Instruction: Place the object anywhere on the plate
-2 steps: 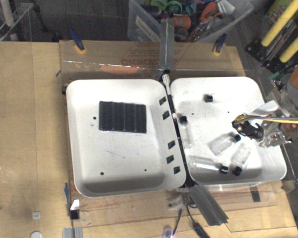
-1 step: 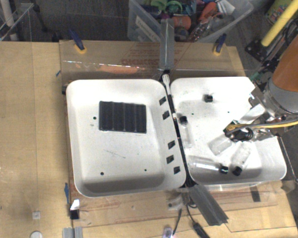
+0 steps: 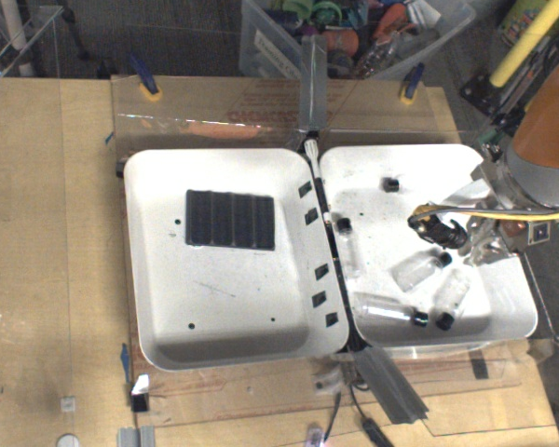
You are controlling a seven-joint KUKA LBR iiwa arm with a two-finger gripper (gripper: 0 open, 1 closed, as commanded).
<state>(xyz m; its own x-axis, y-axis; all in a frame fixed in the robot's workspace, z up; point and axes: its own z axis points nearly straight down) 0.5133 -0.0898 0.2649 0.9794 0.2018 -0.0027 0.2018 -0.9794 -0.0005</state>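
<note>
Bottle [image 3: 452, 289], clear plastic, lies in the right bin [image 3: 354, 170], just beside my gripper [image 3: 470, 247]. Looks light & slippy, may roll, so grab its middle. Jaws: can't tell if wide or shut.

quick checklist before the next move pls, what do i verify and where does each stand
1. Black plate lies flat in the left bin: ok.
2. Things to pick lie in the right bin, a clear bottle and a clear tube: ok.
3. Tool is over the right bin, close to the bottle: ok.
4. Tool has something in its grip: cannot tell.
5. Tool is high enough to cross the wall between the bins on the way to the plate: cannot tell.
</note>
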